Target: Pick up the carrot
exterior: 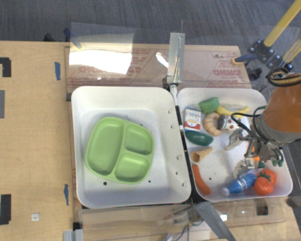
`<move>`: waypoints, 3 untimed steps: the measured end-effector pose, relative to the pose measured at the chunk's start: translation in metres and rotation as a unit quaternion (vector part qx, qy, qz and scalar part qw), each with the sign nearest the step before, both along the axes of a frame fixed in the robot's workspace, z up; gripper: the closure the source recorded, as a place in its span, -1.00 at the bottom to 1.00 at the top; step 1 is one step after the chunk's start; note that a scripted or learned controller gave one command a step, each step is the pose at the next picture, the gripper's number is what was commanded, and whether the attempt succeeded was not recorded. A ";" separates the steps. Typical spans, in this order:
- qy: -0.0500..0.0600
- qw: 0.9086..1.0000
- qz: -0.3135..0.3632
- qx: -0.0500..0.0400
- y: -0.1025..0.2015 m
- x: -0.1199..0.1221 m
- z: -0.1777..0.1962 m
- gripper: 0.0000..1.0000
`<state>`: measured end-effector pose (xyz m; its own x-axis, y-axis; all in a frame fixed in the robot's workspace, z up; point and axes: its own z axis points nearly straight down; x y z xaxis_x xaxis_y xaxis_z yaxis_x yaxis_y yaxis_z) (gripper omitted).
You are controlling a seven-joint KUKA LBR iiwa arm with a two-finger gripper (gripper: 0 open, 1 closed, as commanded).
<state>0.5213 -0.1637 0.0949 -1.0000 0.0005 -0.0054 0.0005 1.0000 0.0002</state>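
- Starting at the left, the left bin (pixel 80 134) holds a green divided plate (pixel 120 148) near its middle, well apart from the food, so it looks like a drop-off spot rather than part of this pick
- Lying in the right bin (pixel 286 190) at about 7 o'clock, the carrot (pixel 200 181) rests along the bin's left wall with nothing on top of it; an ice cream cone (pixel 200 154) sits just above it, so the approach looks open from above
- Over at 4 o'clock in that bin, the gripper (pixel 251 157) hangs above a blue bottle (pixel 239 185), beside a tomato (pixel 265 182) and well apart from the carrot; its opening I cannot tell, and I see nothing held
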 end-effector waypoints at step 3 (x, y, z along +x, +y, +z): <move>-0.004 0.998 0.063 -0.002 -0.057 0.023 -0.005 1.00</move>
<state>0.5441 -0.2209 0.0902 -0.9920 -0.1259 -0.0128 -0.1259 0.9920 -0.0035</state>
